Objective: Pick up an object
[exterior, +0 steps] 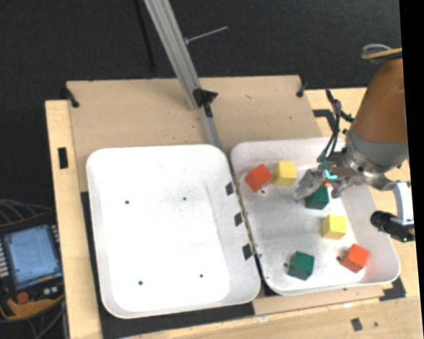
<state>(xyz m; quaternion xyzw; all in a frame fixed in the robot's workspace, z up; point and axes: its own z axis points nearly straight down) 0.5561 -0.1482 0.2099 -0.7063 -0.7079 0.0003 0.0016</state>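
Observation:
The right bin (274, 226) holds several small blocks. An orange block (258, 177) and a yellow block (286, 171) lie near its far left corner. A dark green block (317, 199) sits in the middle right, directly under my gripper (316, 186), which hangs low over it and covers its top edge. A second yellow block (334, 226) lies just in front of that one. Another green block (300, 265) and another orange block (355, 257) rest near the bin's front wall.
The left bin (165, 226) stands beside the right one, their walls meeting at a row of black clips (238, 217). A slanted metal pole (182, 58) rises behind the bins. A handheld control pendant (26, 261) lies off the bench at the left.

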